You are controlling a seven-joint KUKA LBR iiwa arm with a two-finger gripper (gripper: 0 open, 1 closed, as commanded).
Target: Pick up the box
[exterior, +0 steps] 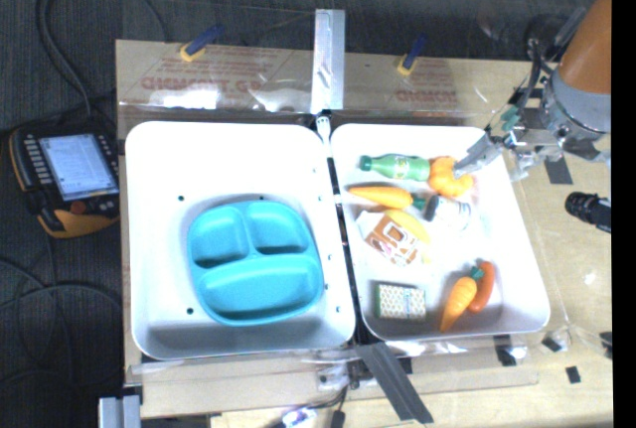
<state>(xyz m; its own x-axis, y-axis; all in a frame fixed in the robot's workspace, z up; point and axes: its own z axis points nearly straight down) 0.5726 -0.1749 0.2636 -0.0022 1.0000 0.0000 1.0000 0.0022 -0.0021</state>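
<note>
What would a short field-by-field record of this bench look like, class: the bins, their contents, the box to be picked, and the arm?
left bin: holds a blue divided tray
right bin: green bottle, banana, two carrots, orange toy, two boxes
box, orange and white: mid-bin, tilted
box, small patterned: near front edge
arm: enters from the right
claw: at the right bin's back right, beside the orange toy; grip unclear

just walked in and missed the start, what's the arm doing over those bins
The grey KUKA arm reaches in from the right, its gripper low over the far side of the right bin, next to an orange toy and a green bottle. The small patterned box lies untouched near the front, beside a toy carrot. The left bin holds a blue divided tray.
</note>
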